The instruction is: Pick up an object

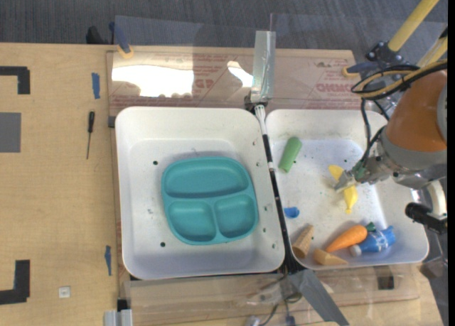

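Tool (353, 177) sits low in the right bin (398, 257), its tip at the yellow pieces (343, 186); whether its jaws are apart cannot be told. A clean pick needs the yellow pieces centred before lifting straight up.

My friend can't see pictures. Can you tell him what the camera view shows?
A grey robot arm's gripper reaches into the right white bin, right by a yellow toy. That bin also holds a green piece, a toy carrot and other toys; the left bin holds a teal divided plate.
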Controlling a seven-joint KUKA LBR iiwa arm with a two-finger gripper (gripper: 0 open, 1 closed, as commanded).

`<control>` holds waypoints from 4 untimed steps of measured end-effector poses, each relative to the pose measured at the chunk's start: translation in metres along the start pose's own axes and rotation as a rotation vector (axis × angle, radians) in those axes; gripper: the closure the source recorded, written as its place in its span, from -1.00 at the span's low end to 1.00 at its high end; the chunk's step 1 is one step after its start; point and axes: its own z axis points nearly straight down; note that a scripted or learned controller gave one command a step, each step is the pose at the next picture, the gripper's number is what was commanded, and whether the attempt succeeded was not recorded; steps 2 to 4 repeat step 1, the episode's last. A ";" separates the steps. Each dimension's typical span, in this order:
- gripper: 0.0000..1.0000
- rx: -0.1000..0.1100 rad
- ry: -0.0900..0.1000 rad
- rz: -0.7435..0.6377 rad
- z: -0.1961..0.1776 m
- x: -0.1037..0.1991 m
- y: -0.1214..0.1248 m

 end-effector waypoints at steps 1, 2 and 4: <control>1.00 0.005 0.009 0.073 -0.089 0.141 0.048; 1.00 0.005 0.009 0.073 -0.089 0.141 0.048; 1.00 0.005 0.009 0.073 -0.089 0.141 0.048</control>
